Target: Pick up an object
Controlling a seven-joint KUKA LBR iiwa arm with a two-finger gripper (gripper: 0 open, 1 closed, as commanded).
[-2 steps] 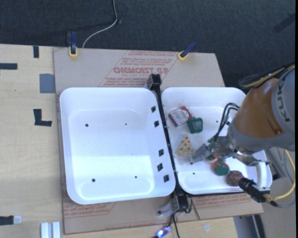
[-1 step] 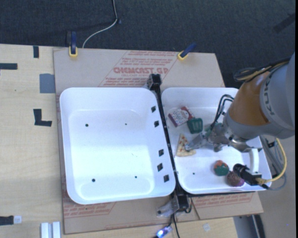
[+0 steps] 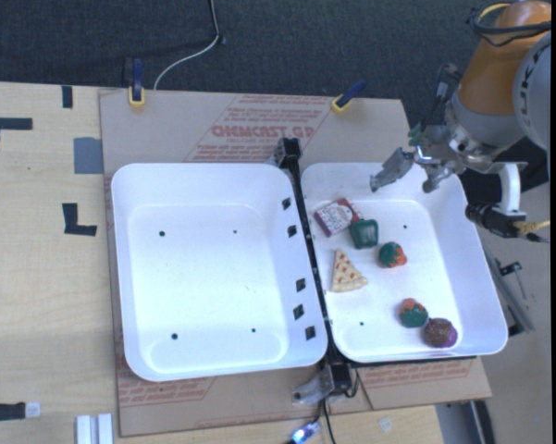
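Observation:
The right bin (image 3: 463, 248) holds several small toy foods: a red-and-white packet (image 3: 334, 216), a green block (image 3: 364, 234), a pizza slice (image 3: 346, 273), a red-and-green piece (image 3: 392, 254), a green-and-orange piece (image 3: 412, 313) and a dark red lump (image 3: 440, 332). My gripper (image 3: 409, 173) hangs over the bin's far edge, up and to the right of the packet. Its two fingers are spread wide apart with nothing between them.
The left bin (image 3: 129, 248) lies beside the right one, joined by a black divider with clips (image 3: 301, 248). Both rest on a cardboard sheet (image 3: 250, 128) held by yellow and blue clamps. The arm's orange band (image 3: 504, 54) rises at the upper right.

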